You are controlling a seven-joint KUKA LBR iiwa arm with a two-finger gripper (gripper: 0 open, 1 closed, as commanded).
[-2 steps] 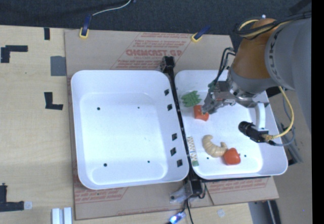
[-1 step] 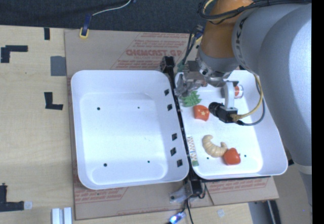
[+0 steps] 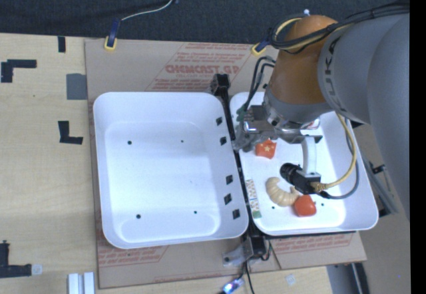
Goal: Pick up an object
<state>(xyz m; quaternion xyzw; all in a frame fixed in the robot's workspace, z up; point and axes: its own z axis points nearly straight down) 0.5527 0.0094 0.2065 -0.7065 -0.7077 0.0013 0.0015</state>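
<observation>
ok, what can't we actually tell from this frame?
- Gripper: finger state unreadable in the camera view; the wrist hangs over it.
- Right bin: its upper half lies under the arm, so anything there is hidden.
- Orange-red piece, cream curved item, red item: too small to identify.
- Black wrist part overlaps the cream item's edge.

Wooden bench (image 3: 40, 173): cardboard sheet (image 3: 193, 63) on top, 2 white bins (image 3: 106, 153) side by side.
</observation>
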